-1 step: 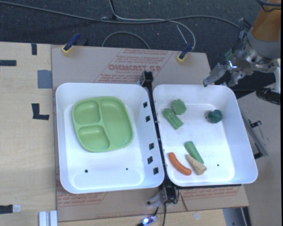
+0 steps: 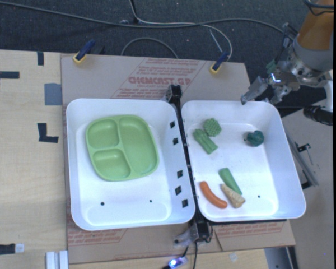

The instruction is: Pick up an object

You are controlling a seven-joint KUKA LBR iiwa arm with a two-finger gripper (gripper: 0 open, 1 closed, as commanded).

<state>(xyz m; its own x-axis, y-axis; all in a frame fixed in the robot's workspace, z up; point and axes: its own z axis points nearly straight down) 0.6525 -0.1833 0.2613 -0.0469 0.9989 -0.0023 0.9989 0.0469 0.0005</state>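
The gripper (image 2: pixel 261 93) hangs over the right bin's (image 2: pixel 269 203) far rim, fingers apart, gripping nothing. Below it lie broccoli (image 2: pixel 211 127), a dark green piece (image 2: pixel 254 138) and a carrot (image 2: pixel 213 195).

Wood bench (image 2: pixel 22 167) w/ cardboard sheet (image 2: pixel 151 77) (clamped at back), two white bins (image 2: pixel 78 150) atop.

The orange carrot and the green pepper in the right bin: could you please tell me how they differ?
The carrot is orange; the pepper is green. The carrot lies at the bin's lower left, left of the pepper. The carrot curves slightly, while the pepper looks straighter and a little broader. Both are small elongated toy foods slanting the same way in the right bin, beside a beige piece.
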